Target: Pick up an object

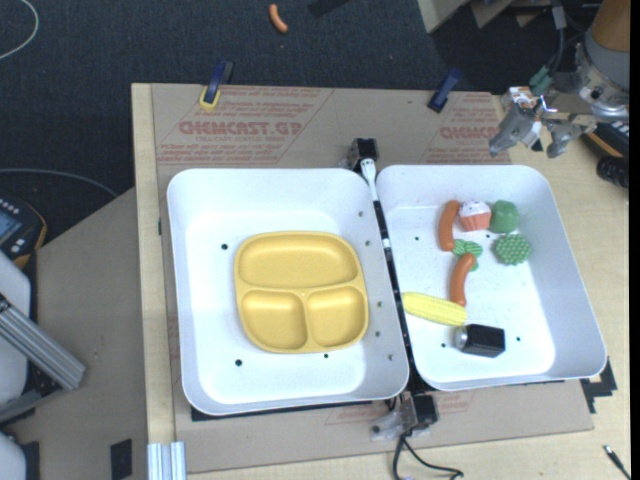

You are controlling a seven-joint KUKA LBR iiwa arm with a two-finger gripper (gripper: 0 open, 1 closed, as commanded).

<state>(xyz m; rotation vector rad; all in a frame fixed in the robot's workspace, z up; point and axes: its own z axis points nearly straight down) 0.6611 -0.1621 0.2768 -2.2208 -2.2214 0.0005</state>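
Up past the right bin's far right corner, the gripper hovers with its fingers spread and nothing in them — pre-approach stage, I'd say. Toys cluster mid-bin; the corn near the front edge looks easiest — it needs to swing over and descend.

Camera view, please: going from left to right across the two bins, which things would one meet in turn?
Yellow divided tray in the left bin → corn cob in the right bin → black block → green studded ball.
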